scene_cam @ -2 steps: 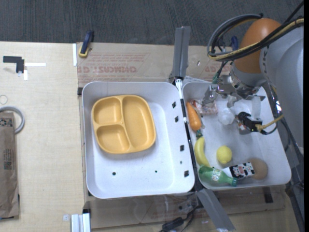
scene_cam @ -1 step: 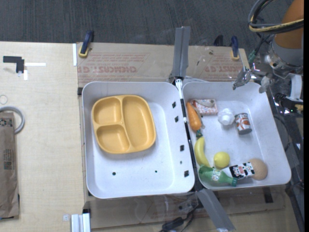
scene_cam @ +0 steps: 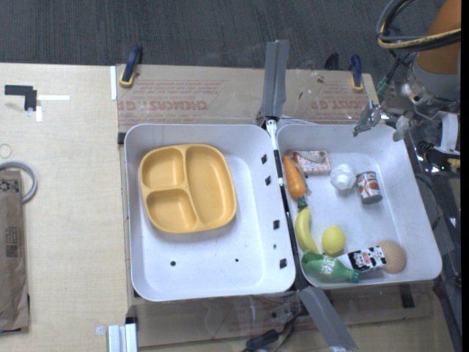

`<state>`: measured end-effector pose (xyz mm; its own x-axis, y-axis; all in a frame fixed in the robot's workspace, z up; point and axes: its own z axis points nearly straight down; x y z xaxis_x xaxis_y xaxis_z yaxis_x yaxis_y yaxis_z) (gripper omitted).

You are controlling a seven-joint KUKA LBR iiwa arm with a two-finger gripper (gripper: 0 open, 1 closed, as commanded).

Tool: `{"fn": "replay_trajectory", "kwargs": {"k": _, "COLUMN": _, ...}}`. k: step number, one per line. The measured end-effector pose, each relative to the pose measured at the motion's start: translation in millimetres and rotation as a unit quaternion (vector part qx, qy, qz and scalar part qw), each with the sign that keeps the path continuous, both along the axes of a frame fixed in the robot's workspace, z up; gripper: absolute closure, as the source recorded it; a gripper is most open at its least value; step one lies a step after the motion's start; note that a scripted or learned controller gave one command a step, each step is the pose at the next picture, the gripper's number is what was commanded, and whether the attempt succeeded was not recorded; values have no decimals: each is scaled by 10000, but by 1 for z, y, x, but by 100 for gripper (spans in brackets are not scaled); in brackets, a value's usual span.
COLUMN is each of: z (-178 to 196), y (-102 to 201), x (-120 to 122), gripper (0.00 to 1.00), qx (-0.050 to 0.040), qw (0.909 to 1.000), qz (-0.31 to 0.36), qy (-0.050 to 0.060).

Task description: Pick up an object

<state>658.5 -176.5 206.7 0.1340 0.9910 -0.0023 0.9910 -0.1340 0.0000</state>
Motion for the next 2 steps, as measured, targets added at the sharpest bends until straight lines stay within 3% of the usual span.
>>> {"fn": "replay_trajectory", "kwargs": {"k": 1, "z": -115, "y": 10, "x": -49, "gripper": 0, "qx": 4, "qw": 9990, "qz": -443, "qy": 4}}
{"fn": "replay_trajectory", "kwargs": {"k": 2, "z": -106, "y": 9, "x": -49, "gripper": 100, "qx": -1, "qw": 9989, "qz": -458, "qy": 6}}
